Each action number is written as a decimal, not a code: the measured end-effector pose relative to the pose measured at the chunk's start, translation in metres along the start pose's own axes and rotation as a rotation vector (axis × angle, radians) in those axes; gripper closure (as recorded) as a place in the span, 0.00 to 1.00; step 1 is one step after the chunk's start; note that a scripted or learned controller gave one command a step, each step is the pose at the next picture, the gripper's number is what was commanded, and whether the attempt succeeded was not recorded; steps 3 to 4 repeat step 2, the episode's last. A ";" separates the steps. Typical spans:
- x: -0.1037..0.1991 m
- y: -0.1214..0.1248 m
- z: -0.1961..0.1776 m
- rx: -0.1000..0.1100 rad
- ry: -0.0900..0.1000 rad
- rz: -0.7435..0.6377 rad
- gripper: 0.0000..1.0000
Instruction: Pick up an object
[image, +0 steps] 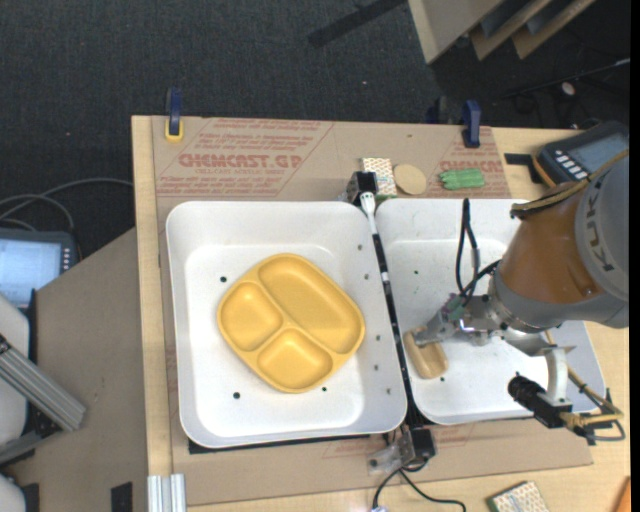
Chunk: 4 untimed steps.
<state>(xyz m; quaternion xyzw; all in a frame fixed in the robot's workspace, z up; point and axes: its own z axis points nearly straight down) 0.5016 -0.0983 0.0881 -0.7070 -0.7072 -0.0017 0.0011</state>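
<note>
On the bench, pincer (432, 338) touches a tan block (427, 357).

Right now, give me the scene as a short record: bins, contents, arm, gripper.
left bin: holds a yellow divided plate, three compartments, lying flat near the middle
right bin: holds a small tan object at its left wall
arm: reaches in from the right, over the right bin
gripper: low over the tan object; contact unclear
grasp: not confirmed
behind the bins: a round tan disc and a green item on the bench
</note>
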 end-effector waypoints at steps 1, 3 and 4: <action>0.003 0.005 -0.015 -0.017 0.003 -0.001 1.00; 0.098 0.055 -0.102 -0.012 -0.001 -0.012 1.00; 0.098 0.055 -0.102 -0.012 -0.001 -0.012 1.00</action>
